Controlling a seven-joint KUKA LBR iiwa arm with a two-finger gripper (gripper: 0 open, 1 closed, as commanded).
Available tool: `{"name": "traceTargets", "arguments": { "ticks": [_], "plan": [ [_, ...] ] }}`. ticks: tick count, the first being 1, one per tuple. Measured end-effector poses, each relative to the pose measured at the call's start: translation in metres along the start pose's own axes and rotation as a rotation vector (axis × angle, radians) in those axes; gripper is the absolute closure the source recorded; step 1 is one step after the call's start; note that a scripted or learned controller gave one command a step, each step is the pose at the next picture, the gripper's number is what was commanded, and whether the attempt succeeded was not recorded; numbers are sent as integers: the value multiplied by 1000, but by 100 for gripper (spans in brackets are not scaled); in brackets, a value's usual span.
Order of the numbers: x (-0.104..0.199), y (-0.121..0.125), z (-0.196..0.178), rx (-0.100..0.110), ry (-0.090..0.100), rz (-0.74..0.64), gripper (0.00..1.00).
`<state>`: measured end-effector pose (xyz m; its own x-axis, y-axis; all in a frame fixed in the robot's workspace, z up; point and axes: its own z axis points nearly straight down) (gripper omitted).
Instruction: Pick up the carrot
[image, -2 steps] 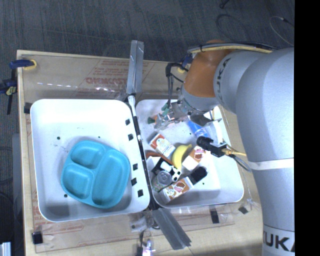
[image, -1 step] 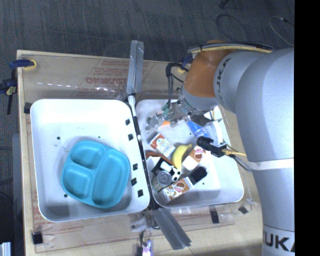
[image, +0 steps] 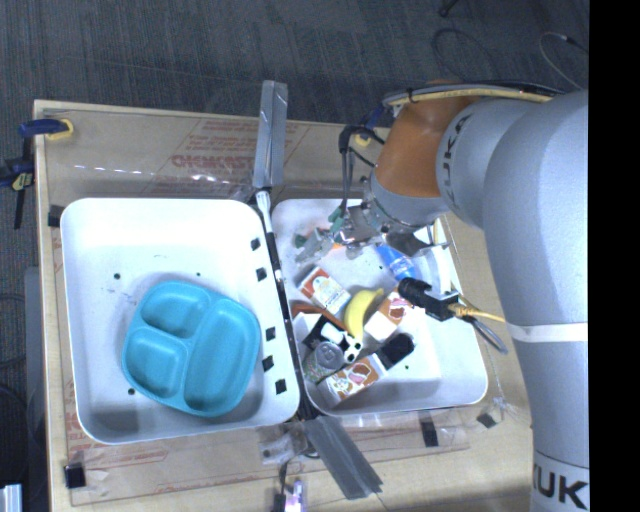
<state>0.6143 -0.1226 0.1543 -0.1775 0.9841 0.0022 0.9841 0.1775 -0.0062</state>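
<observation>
**Carrot hard to find as the gripper hangs over a crowded bin**

From where I stand, the gripper (image: 352, 228) sits low over the far edge of the right bin (image: 455, 378), toward the side it shares with the left bin (image: 85, 235). I cannot tell whether it is spread or closed, because the grey wrist covers it. I cannot pick out the carrot for certain either. Nothing plainly carrot-shaped lies in the open, so my guess is that it sits under the wrist by that far edge, among the small bits there.

That is the first risk. A grasp made into a heap with the target half buried may close on a neighbour instead. The blue bottle (image: 397, 265) lies just beside the wrist. The carton (image: 325, 292) and the banana (image: 362, 308) are packed together toward the middle of the bin, touching one another. Any of these could be nudged, or come up in place of the carrot. The banana seems the likeliest mix-up, being long and warm-coloured.

Second, the spot is close to the bin's far wall. A descent a little off could strike the rim, or pin the carrot against it so that it squirts sideways. A smooth, tapered thing could also slip from a pinch taken near its thin end.

The blue tray (image: 190, 345) in the left bin is well apart and out of harm's way.
</observation>
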Motion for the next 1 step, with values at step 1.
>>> {"name": "traceTargets", "arguments": {
  "ticks": [1],
  "plan": [
    [-51, 34, 62, -4, -2, -60, 0]
  ]
}}
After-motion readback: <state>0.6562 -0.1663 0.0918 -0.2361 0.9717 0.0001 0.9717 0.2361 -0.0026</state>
